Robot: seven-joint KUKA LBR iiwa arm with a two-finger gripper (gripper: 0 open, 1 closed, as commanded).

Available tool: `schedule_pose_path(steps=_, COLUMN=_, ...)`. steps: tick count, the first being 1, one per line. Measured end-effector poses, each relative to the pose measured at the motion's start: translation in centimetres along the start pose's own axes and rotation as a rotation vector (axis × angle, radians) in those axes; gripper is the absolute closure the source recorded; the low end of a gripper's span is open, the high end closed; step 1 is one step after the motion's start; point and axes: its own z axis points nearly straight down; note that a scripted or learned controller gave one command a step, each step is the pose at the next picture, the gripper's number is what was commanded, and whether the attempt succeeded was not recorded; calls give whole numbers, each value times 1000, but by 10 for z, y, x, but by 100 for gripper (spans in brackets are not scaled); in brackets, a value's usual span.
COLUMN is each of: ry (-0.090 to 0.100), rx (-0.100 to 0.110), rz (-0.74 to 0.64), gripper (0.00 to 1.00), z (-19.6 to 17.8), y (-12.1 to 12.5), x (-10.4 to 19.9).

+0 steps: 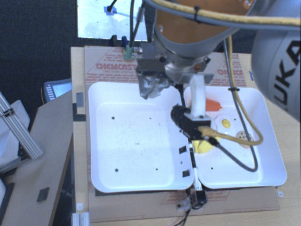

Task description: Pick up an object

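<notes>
Blocking right bin (270,126): arm, cable (235,140); orange obj (212,105), egg (226,123) beside.

A tan bench (282,140) is seen under two shallow white bins set side by side and touching along their inner edges. Between bench and bins a brown cardboard sheet (110,67) printed with red lettering is laid flat; its edge is exposed at 12 o'clock and at 6 o'clock. The left bin (101,126) is placed at 9 o'clock of the sheet, the right bin (268,166) at 3 o'clock.
</notes>
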Motion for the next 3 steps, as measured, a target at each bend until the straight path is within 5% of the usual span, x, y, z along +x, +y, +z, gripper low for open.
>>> schedule_pose_path(steps=1, ry=6, rx=-11, rz=0, gripper=100, z=-51, y=10, x=-1)
schedule_pose_path(steps=2, ry=4, rx=-7, rz=0, gripper=0, z=-48, y=10, x=-1)
schedule_pose_path(steps=3, ry=5, rx=-9, rz=-3, gripper=100, z=-60, y=10, x=-1)
